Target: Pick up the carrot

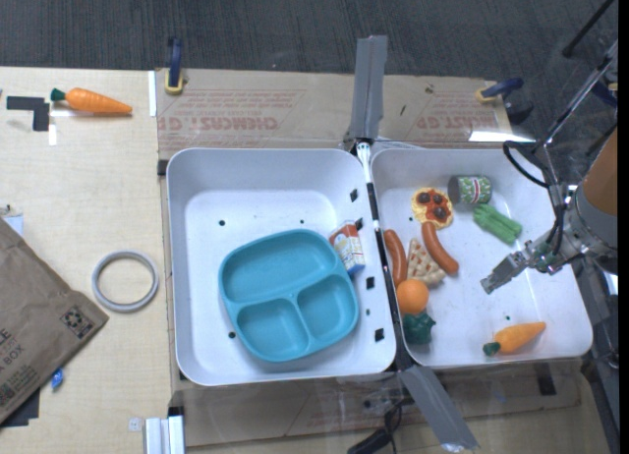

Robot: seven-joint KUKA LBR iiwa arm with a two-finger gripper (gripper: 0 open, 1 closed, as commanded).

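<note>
Near the right bin's front wall, the carrot (517, 337) looks light, rigid, slippery, best pinched mid-body; whether the pincer (498, 276) is released or clenched, I cannot tell.

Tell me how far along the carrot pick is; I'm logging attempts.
Nothing is done yet: the carrot lies on the floor of the right bin, near its front edge. The end effector hangs above and just behind it, not touching it. Descent, grasp and lift remain.

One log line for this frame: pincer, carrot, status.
pincer: above right bin, nothing held | carrot: bin floor, near front edge, apart from pincer | status: not yet picked
</note>
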